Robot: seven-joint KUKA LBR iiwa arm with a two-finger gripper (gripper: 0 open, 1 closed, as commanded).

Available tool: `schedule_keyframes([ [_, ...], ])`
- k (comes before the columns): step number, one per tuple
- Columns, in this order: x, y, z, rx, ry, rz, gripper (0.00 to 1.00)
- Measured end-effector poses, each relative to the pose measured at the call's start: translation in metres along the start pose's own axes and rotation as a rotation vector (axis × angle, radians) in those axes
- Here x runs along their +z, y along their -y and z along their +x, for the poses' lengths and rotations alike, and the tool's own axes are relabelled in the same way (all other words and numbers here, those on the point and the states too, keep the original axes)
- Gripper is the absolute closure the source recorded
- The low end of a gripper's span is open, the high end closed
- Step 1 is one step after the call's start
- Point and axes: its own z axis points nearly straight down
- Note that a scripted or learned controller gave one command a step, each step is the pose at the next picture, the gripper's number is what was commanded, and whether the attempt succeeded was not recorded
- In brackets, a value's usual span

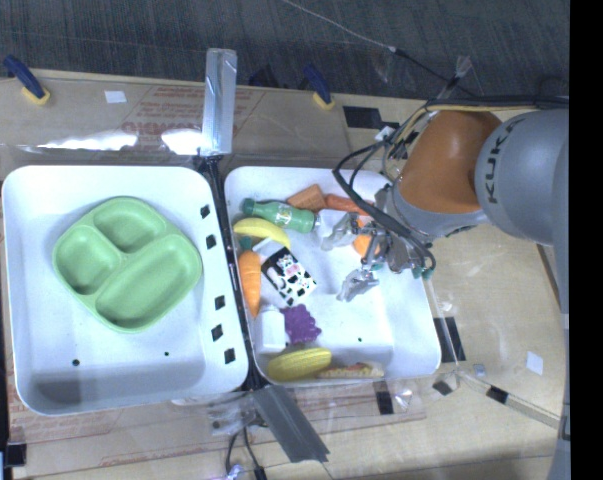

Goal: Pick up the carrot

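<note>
On a cardboard-covered bench, the right white bin (411, 343) holds toy food. The carrot (250, 279) lies along its left wall. The gripper (361, 280) hovers well right, apparently released and empty; approach step, needing leftward travel.

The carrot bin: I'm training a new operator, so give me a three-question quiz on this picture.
1. True or false: the carrot lies in the same bin as the green plate.
2. Which lies nearest the carrot? A) banana B) corn cob C) hand
3. Fill in: the green bottle lies toward the ___ end of the right bin.

Key: 1 false; 2 A; 3 far
</note>
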Motion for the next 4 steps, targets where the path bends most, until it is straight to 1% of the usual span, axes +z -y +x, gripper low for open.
schedule_keyframes([
  [1, -0.011, -0.002, -0.002, -0.008, 0.003, 0.001, 1.00],
  [2, -0.011, -0.002, -0.002, -0.009, 0.003, 0.001, 0.00],
  [3, -0.021, -0.004, -0.004, -0.017, 0.007, 0.002, 1.00],
  [4, -0.062, -0.050, -0.025, -0.210, 0.001, -0.001, 1.00],
])
